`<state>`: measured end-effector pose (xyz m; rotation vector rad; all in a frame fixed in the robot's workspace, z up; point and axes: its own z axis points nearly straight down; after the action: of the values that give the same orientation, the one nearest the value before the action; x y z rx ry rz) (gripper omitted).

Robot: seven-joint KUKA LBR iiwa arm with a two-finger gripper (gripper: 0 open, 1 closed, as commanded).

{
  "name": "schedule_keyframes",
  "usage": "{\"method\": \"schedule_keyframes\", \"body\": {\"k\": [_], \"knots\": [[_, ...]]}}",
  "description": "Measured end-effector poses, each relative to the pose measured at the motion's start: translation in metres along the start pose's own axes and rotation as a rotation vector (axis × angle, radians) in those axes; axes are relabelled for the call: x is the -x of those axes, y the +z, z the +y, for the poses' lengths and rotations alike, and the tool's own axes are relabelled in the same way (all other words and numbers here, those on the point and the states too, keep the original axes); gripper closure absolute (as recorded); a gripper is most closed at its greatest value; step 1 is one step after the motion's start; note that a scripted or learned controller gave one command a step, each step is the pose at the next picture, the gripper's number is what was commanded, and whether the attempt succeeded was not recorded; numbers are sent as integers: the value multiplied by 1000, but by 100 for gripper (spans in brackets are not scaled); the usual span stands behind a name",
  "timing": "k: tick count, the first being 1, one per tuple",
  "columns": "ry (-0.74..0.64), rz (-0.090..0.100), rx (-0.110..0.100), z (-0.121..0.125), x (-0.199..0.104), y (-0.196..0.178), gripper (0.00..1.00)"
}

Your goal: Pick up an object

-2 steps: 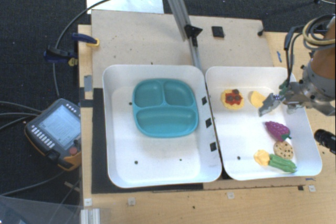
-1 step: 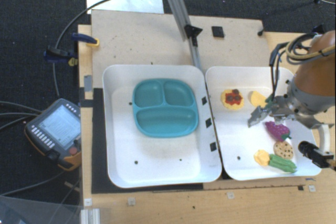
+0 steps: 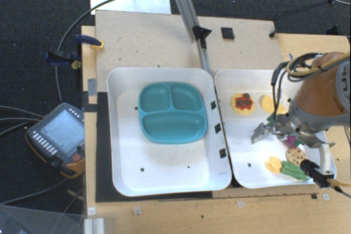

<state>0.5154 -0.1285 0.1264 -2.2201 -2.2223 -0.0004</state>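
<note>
The grey arm with its orange band reaches in over the right-hand shallow white bin [image 3: 241, 172], and its two-finger gripper [image 3: 262, 131] hangs low above the bin's bare floor near the middle. The grey fingers [image 3: 258, 134] appear to stand apart with nothing between them, though at this slant and size that reading is not certain.

Several candidates lie around it. A small round toy pizza with red topping [image 3: 243, 103] sits toward the far side of the bin, with a pale yellow disc [image 3: 267, 102] just beside it. Nearer the front edge lie a lumpy yellow toy piece [image 3: 273, 164], a green elongated piece [image 3: 294, 171] touching it, and a speckled tan cookie-like round [image 3: 296, 155] (partly hidden under the wrist, as is a bit of purple next to it).

The left-hand white bin [image 3: 126, 172] bears a teal plastic divided plate [image 3: 173, 112], well apart from the gripper.

As for progress, the pick looks not yet made: no object is lifted or gripped. What remains is to settle on one item, descend, close and raise it.
</note>
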Motion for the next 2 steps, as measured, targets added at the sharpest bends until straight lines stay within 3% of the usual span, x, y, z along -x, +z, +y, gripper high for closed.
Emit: {"method": "schedule_keyframes", "body": {"k": [1, 2], "knots": [[0, 0, 3, 2, 1, 40, 0], [-1, 0, 13, 5, 0, 26, 100]]}}
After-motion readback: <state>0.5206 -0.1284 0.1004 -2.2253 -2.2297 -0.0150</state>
